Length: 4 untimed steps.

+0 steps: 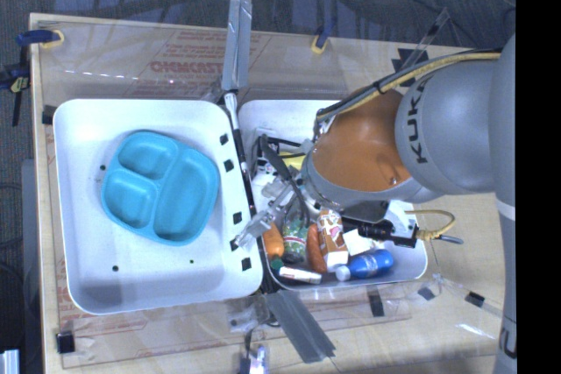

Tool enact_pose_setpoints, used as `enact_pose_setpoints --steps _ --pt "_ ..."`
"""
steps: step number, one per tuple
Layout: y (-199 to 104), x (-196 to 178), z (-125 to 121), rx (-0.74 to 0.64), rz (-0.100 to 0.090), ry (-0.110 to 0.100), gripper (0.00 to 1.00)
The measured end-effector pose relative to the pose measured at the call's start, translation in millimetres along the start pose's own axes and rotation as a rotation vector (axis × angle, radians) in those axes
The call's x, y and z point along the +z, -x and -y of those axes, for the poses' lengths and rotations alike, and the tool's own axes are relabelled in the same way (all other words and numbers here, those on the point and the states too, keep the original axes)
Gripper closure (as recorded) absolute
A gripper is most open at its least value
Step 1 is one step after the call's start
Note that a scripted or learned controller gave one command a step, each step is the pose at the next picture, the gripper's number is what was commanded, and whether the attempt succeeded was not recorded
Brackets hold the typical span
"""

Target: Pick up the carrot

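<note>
Tool [267, 219], grip state impossible to tell, hangs just above the carrot [274, 243] amid crowded clutter, so it may snag a neighbouring packet [330, 241] instead.

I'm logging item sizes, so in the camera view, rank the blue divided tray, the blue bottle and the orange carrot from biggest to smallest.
1. Blue divided plastic tray, clearly largest.
2. Blue bottle.
3. Orange carrot, partly hidden, so its rank below the bottle is unsure.

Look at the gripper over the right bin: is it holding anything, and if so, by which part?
It cannot be told. The gripper is down among the clutter just above the carrot, but nothing is plainly seen between its fingertips.
</note>
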<state>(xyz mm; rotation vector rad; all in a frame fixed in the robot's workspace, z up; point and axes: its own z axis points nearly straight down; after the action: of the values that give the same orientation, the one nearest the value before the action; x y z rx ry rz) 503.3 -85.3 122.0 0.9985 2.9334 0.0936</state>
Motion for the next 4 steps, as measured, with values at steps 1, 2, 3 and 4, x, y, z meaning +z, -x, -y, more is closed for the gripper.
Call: enact_pose_setpoints --steps 1,2,3,4 --pt "-6.8 -0.8 -11.8 -0.214 0.031 -0.008 0.00" --pt "-3.3 -2.2 -12.8 -0.435 0.034 0.005 0.00" --pt "-3.4 -2.3 -13.0 -0.447 0.035 0.006 0.00" --pt "-3.1 -2.4 -13.1 -0.464 0.035 0.007 0.00"
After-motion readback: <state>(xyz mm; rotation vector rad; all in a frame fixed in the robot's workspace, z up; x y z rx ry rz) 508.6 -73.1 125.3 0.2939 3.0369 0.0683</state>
